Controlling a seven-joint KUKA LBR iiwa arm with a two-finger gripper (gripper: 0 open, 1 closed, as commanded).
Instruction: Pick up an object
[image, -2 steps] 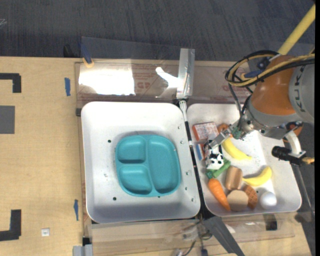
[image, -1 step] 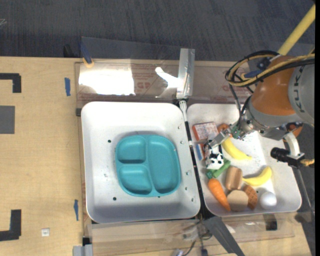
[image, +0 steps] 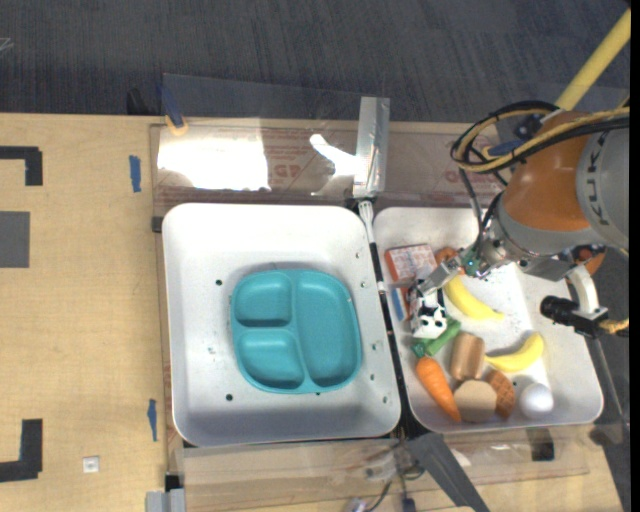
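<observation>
The right bin (image: 585, 400) holds a heap of toy food. My gripper (image: 452, 270) hangs low over the bin's upper middle, below the arm's orange band (image: 545, 190). It sits just right of a red and white packet (image: 408, 262) and above a black and white cow toy (image: 432, 320). One yellow banana (image: 472, 301) lies directly under and right of the gripper. A second banana (image: 521, 352) lies lower right. An orange carrot (image: 436, 386), a brown cylinder (image: 466, 355), a tan bread piece (image: 477, 399) and a white egg (image: 537, 398) crowd the front.
The left bin (image: 190, 330) holds a teal divided plate (image: 297, 329). A ridge where the bin walls (image: 380, 320) meet separates the two bins. Yellow and black cables (image: 500, 130) loop above the arm. A clear sheet (image: 260, 150) lies behind the bins.
</observation>
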